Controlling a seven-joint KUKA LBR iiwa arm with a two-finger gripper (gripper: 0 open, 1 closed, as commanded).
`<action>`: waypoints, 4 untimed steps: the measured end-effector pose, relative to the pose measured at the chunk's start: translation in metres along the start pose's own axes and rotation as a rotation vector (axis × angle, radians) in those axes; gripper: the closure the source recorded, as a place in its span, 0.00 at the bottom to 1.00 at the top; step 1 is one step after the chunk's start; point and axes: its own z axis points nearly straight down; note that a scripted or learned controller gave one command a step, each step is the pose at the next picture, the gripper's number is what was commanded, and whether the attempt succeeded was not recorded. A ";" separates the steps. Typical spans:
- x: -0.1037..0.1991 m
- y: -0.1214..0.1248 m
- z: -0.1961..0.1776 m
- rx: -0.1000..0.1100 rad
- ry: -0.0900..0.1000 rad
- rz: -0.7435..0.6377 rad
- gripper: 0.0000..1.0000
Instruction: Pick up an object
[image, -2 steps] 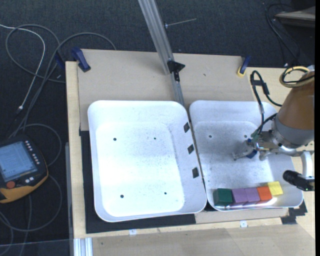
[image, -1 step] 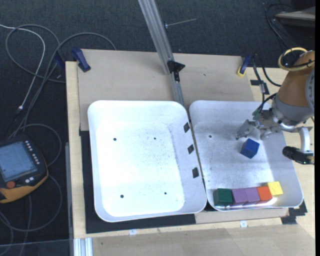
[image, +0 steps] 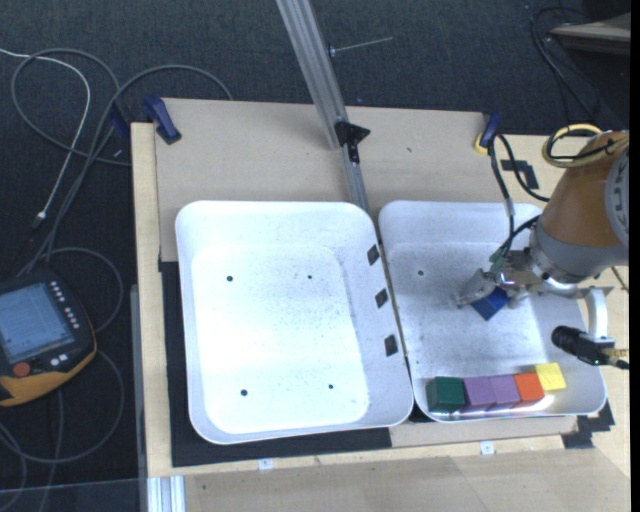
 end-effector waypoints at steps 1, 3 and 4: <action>-0.001 0.002 -0.011 -0.006 -0.002 0.000 1.00; 0.191 -0.006 -0.102 -0.011 0.001 -0.010 1.00; 0.157 0.035 -0.100 -0.009 -0.005 0.002 1.00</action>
